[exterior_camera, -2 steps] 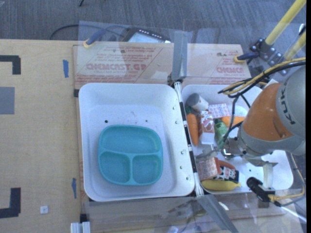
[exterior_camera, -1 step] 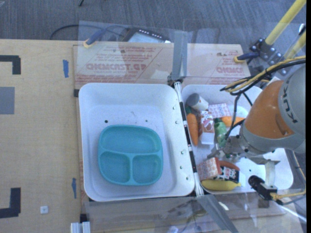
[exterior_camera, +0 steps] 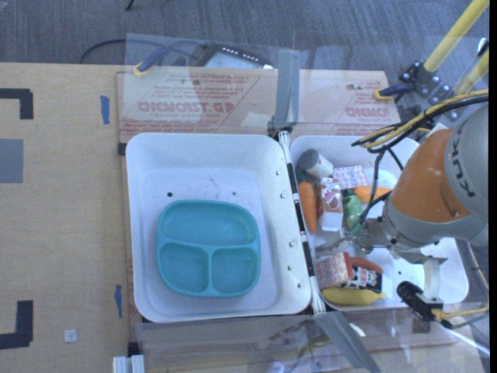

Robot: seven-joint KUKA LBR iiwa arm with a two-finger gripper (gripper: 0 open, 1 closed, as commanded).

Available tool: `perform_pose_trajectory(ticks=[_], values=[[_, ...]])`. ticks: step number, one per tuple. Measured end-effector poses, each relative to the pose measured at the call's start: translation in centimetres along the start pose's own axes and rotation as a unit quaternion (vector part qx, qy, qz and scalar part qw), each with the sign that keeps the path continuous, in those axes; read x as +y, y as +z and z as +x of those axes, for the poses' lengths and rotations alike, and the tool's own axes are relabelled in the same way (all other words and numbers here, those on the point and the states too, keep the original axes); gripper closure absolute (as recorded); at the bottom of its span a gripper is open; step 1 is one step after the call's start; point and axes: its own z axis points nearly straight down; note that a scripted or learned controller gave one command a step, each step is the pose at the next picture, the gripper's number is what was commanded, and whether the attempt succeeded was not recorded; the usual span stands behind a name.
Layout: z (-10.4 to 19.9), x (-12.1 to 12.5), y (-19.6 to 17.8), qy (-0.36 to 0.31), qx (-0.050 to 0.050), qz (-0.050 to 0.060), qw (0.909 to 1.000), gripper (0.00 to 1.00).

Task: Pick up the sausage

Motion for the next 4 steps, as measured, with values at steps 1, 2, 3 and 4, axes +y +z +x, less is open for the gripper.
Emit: perform_pose_trajectory(ticks=[1, 2, 3, 4], values=[[-0.1, -0.1, -0.6, 0.001, 0.001, 0.003, 1.0, 1.0], [-0.2, -0.2, -1.1, 0.003, 0.001, 0.007, 1.0, 1.0], [-0.2, -0.2, -1.1, 0.003, 0.001, 0.007, 1.0, 0.0], [-0.3, -0.2, -1.6, 0.004, 0.002, 0.01, 0.9999, 1.0]])
